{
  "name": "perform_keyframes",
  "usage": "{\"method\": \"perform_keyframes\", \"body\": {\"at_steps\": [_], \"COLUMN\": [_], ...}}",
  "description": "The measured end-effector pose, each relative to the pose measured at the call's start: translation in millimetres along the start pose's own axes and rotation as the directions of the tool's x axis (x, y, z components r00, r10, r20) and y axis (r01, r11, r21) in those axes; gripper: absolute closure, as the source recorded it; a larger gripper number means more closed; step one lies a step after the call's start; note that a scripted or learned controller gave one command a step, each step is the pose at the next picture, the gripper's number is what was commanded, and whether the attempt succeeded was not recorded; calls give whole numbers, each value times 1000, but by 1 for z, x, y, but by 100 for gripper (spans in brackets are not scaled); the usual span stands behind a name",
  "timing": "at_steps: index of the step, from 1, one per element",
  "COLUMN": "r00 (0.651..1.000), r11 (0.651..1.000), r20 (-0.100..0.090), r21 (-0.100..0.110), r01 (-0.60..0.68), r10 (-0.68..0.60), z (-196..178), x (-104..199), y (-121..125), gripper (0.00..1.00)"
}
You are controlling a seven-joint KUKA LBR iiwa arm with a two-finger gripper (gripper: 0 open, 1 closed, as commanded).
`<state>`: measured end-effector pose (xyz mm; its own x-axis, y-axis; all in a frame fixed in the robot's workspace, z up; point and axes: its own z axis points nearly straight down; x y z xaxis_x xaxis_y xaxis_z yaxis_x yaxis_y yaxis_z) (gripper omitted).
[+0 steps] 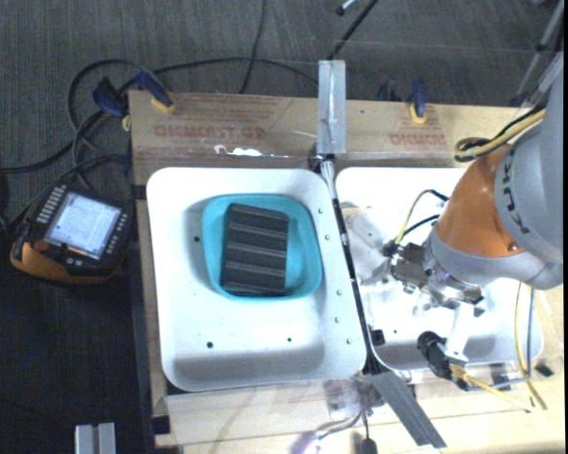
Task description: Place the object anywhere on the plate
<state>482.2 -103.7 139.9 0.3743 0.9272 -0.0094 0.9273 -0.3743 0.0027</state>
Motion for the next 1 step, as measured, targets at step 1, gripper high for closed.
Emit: {"method": "perform_keyframes", "body": {"at_steps": [1], "r00": [989], "r11": [989], "r20": [-7], "r21": [4], "r01": [149], "r10": [-149], "z": [-58], "x": [-51], "y": [21], "gripper": [0]}}
